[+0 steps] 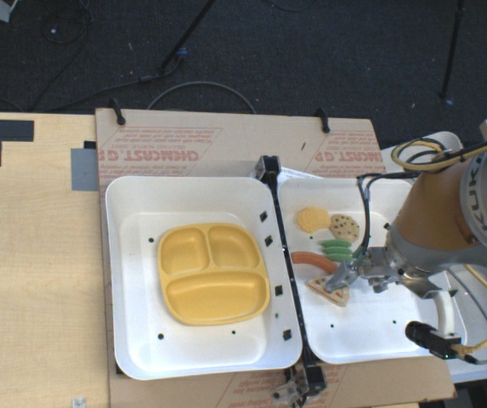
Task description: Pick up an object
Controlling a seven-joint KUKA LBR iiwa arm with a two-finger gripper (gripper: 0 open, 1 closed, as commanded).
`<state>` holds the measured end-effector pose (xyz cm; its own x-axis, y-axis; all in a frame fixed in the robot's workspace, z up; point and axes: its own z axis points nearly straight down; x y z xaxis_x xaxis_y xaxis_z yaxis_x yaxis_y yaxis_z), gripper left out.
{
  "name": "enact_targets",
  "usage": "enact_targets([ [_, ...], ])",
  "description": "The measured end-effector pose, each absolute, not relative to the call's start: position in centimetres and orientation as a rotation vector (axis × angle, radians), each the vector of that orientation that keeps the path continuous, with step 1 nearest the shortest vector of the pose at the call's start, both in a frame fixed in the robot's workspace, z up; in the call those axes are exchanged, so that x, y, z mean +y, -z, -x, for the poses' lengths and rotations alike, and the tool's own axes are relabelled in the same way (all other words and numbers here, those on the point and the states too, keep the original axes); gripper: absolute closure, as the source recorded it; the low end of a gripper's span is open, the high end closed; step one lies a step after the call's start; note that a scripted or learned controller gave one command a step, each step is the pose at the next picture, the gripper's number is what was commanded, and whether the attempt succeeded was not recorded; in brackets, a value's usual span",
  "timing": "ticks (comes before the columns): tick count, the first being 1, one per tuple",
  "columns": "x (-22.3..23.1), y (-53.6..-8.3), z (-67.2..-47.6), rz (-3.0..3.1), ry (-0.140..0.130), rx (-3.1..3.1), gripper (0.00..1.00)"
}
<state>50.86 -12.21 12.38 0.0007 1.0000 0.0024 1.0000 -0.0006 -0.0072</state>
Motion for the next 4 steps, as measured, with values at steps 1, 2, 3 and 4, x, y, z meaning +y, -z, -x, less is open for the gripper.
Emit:
enact_targets([
  [1, -12.3, -13.6, -50.9, 2.223, -0.004, -2.212, 1.0],
  [2, -11.9, -17.9, -50.7, 2.22, 0.001, -2.223, 1.0],
  [3, -12.0, -22.0, -50.7, 2.22, 0.0, -2.222, 1.0],
  [4, -6.5, -22.8, -52.2, 2.214, -0.001, -2.225, 1.0],
])
